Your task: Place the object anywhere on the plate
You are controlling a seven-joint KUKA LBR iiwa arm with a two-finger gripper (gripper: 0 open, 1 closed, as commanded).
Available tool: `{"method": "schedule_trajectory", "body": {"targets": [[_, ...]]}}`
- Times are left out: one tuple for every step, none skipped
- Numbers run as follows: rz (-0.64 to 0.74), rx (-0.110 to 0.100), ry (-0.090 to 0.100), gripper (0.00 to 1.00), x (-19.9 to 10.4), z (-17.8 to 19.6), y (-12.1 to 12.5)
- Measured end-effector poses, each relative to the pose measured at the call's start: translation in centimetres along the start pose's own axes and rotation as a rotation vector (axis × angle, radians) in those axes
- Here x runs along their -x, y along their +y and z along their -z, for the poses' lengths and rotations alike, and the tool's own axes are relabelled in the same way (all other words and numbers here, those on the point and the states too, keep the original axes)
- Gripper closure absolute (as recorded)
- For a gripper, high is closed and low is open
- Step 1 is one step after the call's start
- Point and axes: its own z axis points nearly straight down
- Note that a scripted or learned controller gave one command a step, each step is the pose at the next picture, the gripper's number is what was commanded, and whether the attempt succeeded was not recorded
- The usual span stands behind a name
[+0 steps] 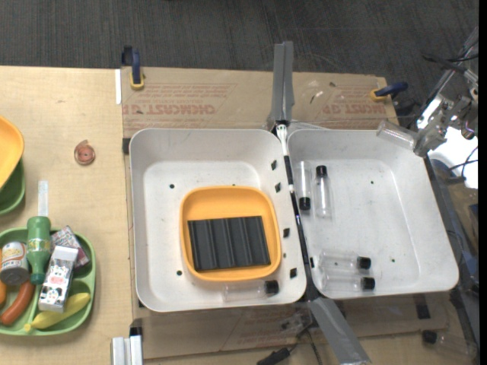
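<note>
An orange plate sits in the middle of the left bin. A dark grey ridged block lies flat on the plate and covers most of its floor. My gripper hangs over the far right corner of the right bin, well away from the plate. The arm behind it runs off the view's right edge. A pale, clear-looking piece sticks out to the left of the gripper; I cannot make out what it is or whether it is held.
Several clear vials with black caps lie in the right bin: two near its left wall and two at its front. Another vial lies at the left bin's front edge. Toy food in green and orange dishes stands on the table at far left.
</note>
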Motion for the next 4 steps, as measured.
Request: {"method": "schedule_trajectory", "body": {"targets": [[0.222, 0.001, -0.001, 1.00, 2.0, 4.9, 1.1], [0.403, 0.001, -0.001, 1.00, 3.0, 10.1, 1.6], [0.570, 0.002, 0.002, 1.00, -5.1, -10.5, 4.5], [0.701, 0.002, -0.002, 1.00, 1.6, -3.5, 0.8]]}}
